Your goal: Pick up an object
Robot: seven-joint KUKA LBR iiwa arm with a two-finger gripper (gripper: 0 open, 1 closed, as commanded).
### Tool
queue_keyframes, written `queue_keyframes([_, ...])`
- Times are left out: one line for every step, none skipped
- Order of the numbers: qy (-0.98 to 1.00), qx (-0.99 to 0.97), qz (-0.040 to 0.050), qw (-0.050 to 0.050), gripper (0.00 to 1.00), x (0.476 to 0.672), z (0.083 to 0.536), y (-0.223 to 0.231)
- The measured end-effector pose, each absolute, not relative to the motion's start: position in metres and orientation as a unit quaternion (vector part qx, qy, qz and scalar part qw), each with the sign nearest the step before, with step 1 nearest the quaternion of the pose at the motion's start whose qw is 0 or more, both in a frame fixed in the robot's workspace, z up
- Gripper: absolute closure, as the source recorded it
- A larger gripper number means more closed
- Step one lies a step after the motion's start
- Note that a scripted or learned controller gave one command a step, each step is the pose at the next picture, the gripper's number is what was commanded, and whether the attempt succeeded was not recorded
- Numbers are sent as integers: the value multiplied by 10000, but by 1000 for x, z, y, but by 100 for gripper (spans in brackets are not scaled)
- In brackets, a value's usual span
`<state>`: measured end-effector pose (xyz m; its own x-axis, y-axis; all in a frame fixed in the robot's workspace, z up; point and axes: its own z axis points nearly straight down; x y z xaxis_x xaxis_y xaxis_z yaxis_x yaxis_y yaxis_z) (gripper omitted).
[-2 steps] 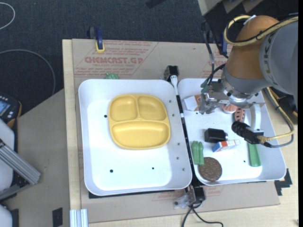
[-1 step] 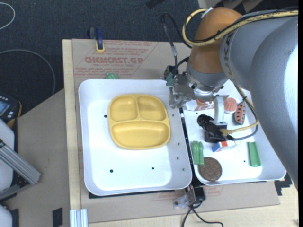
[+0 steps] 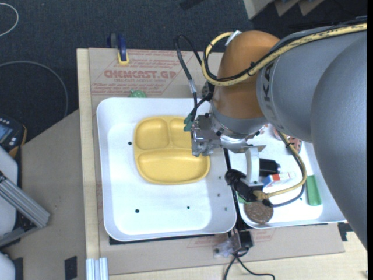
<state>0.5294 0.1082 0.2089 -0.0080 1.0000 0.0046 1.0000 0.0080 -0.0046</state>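
Beside hand [image 3: 200, 142]: one yellow tray [image 3: 166, 150]

Dark carpet floor [image 3: 70, 16] surrounds the tabletop [image 3: 93, 214]; brown printed board [image 3: 140, 72] covers it; thin cables [image 3: 35, 74] loop across the floor.

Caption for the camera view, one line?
Pincer at the right edge of a yellow divided plate in the left bin.
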Motion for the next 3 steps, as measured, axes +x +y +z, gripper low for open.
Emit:
queue_keyframes([-7080,-7061,-73,-34,100,484,353,99])
queue_keyframes([-7090,-7052,-20,-9,100,511,345,152])
queue_keyframes([-7059,-7083,-5,-2,100,478,372,110])
